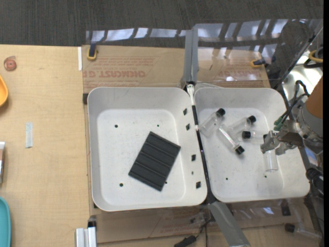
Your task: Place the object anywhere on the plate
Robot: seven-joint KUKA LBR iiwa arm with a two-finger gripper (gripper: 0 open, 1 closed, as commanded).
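The right bin (293, 189) holds several clear plastic vials with black caps; one vial (271, 161) stands upright directly beneath the gripper (272, 144), which pinches its top between the fingers. I judge it light, rigid and slippery, best taken across its narrow body near the cap. The plate (154, 160), a dark ribbed rectangle, lies in the left bin (95, 153), well apart from the gripper.
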